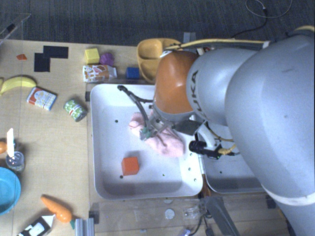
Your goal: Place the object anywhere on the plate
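Note:
An orange cube [130,165] lies on the floor of the left white bin [106,146], toward its front. A pink plate [166,144] lies flat in the middle-right of the same bin, partly hidden under the arm. The cube sits apart from the plate, to its front left. My gripper [146,132] hangs low over the plate's left part, below the orange wrist band [174,85]. I see nothing orange at the gripper. A dark cable [132,98] runs from the gripper toward the bin's back left.
The grey arm covers most of the right bin [231,178]. Behind the left bin stand a yellow bowl [149,58], a blue block [132,73] and a snack box [99,73]. On the bench at left lie a green can [75,109], a banana [17,84] and a carrot [56,208].

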{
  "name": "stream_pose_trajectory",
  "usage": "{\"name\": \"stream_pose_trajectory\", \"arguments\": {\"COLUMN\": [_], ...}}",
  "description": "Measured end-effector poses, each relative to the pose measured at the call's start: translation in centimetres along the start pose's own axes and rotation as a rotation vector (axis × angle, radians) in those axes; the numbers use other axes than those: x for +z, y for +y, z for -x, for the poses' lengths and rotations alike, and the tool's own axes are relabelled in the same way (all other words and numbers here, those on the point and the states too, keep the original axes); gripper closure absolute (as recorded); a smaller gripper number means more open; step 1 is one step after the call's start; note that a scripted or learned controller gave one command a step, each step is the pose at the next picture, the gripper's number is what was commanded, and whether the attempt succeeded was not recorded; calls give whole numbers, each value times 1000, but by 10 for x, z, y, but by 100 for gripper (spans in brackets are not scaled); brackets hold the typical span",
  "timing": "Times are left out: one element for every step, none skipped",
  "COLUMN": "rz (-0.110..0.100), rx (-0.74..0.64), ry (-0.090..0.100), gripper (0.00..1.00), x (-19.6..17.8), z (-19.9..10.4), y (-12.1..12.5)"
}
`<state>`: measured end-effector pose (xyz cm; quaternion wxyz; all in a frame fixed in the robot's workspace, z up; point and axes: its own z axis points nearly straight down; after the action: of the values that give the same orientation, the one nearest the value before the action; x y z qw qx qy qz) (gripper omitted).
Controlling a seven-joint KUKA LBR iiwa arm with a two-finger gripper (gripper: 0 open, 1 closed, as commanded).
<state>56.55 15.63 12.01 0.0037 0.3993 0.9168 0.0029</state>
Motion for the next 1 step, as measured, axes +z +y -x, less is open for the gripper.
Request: {"name": "stream_pose_trajectory", "arguments": {"rz": [17], "rx": [259], "ry": [-4], "gripper": [100], "x": [25], "z": [-13], "y": [68]}}
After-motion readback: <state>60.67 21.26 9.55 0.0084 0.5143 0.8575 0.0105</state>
